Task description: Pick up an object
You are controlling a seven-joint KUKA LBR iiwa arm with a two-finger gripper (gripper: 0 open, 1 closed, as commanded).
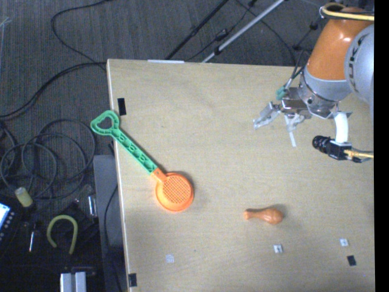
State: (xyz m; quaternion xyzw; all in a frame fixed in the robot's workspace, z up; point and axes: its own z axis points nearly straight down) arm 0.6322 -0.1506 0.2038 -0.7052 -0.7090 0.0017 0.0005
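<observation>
We see the gripper (278, 121) hanging over the tan board (213, 102) with its fingers spread apart and nothing between them. Taking the orange-headed strainer (173, 191) with its green handle as our landmark, the gripper sits well apart, up and to its right. A small orange pear-shaped object (265, 215) lies right of the strainer, slightly lower, below the gripper.

1. A pale wooden tabletop (231, 169) carries small black and white markers near its edges.
2. Dark grey carpet (55, 53) surrounds it.
3. Black cables (36, 157) coil beside its left edge.
4. Metal rods (255, 17) cross beyond its far edge.
</observation>
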